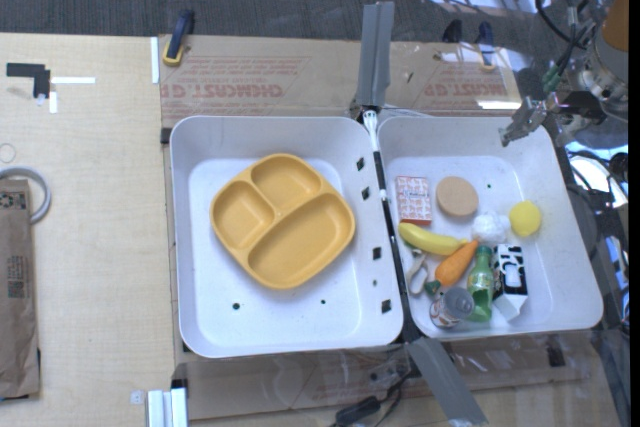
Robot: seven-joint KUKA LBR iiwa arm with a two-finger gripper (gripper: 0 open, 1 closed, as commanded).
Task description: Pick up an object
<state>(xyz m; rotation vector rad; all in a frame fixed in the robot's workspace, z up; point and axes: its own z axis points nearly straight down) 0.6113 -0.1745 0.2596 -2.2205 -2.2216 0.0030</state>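
The right bin holds a cluster of small items. Among them are a red and white packet, a tan round disc, a yellow lemon, a white ball, a banana and a carrot. A green bottle, a black and white carton and a small jar lie at the front. My gripper hangs above the bin's back right corner, apart from all of them, with nothing seen in it.
A yellow divided plate lies in the left bin. A grey divider post stands behind the bins. Cables and the arm crowd the far right. A brown paper bag lies at the left edge.
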